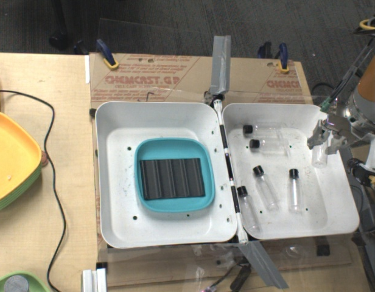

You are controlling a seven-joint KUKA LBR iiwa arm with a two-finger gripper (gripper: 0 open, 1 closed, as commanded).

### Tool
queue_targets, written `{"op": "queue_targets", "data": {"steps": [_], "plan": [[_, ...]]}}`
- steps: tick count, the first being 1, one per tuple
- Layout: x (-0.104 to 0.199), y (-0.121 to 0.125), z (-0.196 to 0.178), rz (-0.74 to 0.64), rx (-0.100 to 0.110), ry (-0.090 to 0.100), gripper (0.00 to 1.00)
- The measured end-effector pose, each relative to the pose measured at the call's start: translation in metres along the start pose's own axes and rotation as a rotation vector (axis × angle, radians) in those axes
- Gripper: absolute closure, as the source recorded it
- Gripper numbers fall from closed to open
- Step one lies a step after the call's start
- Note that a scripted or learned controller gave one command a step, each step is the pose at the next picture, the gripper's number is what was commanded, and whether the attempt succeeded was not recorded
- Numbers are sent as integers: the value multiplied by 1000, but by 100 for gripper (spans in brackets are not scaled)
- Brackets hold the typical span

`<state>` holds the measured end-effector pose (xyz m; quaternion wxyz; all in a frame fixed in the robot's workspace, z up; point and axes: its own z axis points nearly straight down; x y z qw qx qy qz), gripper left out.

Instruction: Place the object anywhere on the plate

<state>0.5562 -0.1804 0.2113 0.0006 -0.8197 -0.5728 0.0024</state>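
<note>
Plate (173,176) in left bin (114,132); vials (265,188) in right bin (333,218).

1. Lab or robotics test bench: two white bins (108,163) sit on cardboard (193,78) clamped (107,55) at 12 o'clock.
2. Clear capped vials (294,190) lie at 3 o'clock.
3. Wooden bench (41,236), black cable (53,181), grey carpet (175,11), chair base (72,35) at 11 o'clock.

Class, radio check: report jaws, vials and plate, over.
Gripper over right bin's right edge. Clear vials lying loose in that bin. Teal plate in left bin, path unobstructed.
</note>
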Motion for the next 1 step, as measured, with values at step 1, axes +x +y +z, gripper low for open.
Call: {"op": "queue_targets", "data": {"steps": [1], "plan": [[0,0,0,0,0,0,0]]}}
